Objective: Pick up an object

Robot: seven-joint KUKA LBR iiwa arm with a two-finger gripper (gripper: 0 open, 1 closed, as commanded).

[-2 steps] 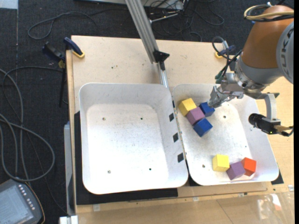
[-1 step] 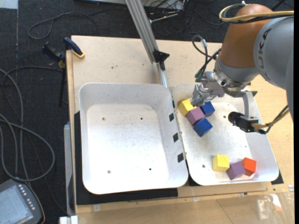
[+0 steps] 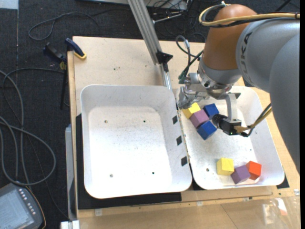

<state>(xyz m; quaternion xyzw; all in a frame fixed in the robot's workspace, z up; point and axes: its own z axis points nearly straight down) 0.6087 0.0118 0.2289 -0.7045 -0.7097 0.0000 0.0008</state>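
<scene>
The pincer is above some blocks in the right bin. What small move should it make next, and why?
Probably lower straight down a little. The pincer sits just over the yellow block, at the top of a tight cluster with a purple block and blue ones, and nothing shows between its fingers yet.

Evenly and brightly lit from overhead, with 2 white bins (image 3: 128,137) close to washed out and a soft sheen across the orange band (image 3: 228,37) and grey shell of the arm (image 3: 271,46). Faint, short shadows under the coloured blocks (image 3: 205,120) and beneath the arm, dark carpet (image 3: 28,80) at left swallowing detail around the cables. Fairly sharp at centre, somewhat grainy overall, softer at the lower corners, and the near part of the arm at right large and slightly blurred.
</scene>
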